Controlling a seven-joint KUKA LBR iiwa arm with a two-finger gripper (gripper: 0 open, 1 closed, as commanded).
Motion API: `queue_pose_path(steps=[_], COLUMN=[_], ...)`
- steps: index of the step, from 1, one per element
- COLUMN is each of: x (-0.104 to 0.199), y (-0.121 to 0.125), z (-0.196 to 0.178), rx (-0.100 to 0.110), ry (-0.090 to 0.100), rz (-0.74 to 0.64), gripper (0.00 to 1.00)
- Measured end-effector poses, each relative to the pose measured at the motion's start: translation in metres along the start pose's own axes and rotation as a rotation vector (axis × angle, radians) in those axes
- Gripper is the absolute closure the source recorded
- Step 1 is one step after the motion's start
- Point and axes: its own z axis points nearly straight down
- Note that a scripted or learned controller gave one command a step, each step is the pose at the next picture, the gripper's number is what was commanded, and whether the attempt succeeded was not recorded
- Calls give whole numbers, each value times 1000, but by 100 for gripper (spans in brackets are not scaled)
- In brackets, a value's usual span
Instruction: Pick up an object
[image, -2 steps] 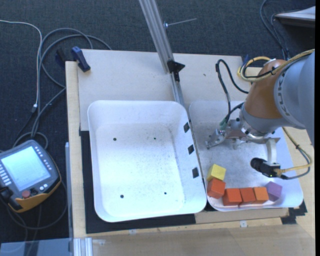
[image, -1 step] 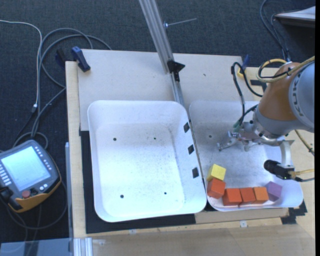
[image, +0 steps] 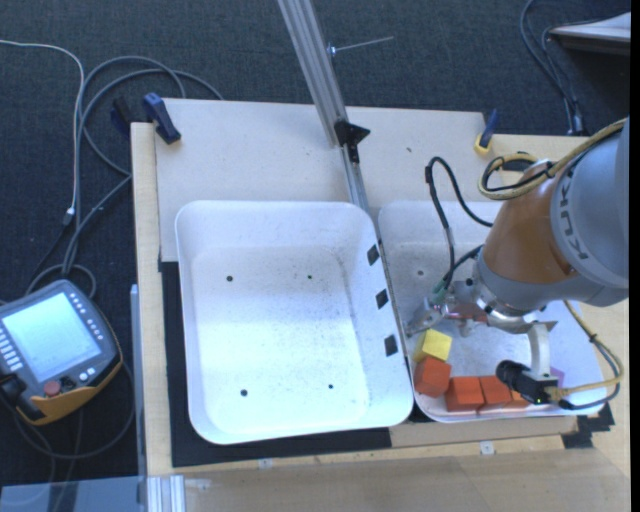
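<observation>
The only words to read are on the robot arm. Dark letters run down its grey side, near the orange band. They look like the start of "KUKA", but the arm's curve cuts them short. The hand-held screen on the left glows, but its writing is too small to read.

two white bins, one yellow block, three orange blocks

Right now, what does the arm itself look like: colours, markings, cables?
The arm is rounded and grey, with dark lettering on its shell and an orange band above the wrist. Black and yellow cables loop beside it, and one black cable runs down toward the metallic tool.
</observation>
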Motion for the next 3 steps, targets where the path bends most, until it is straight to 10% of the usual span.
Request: queue_pose_path(steps=[2,3], x=[-3,-17], y=[-40,17], z=[0,-1], rx=[-2,-12], ry=[-3,-7], rz=[6,2], gripper=[0,0])
